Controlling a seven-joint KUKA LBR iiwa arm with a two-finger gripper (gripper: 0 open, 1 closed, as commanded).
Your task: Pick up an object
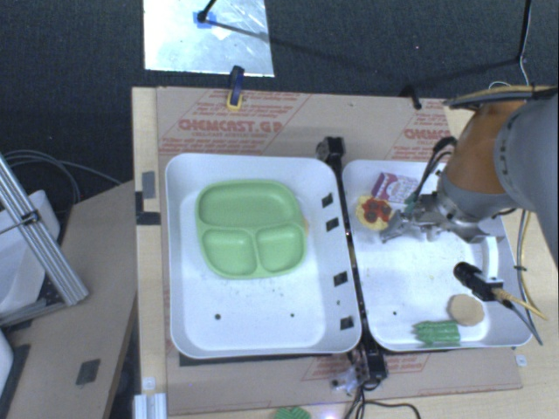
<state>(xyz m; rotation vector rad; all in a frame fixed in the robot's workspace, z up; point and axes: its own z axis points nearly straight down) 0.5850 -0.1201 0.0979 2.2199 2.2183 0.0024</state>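
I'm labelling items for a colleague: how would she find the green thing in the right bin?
Start at the right white bin and follow its near edge. The ridged green object lies there, just below a round tan object; it alone is green in that bin.

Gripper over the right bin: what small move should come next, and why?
Probably a short descent, nudged toward the left. The gripper hangs in the right bin just beside the yellow and red toy, and nothing shows between its fingers. The toy is the nearest thing; the purple packet lies behind it, while the tan disc and green piece sit farther off near the front rim.
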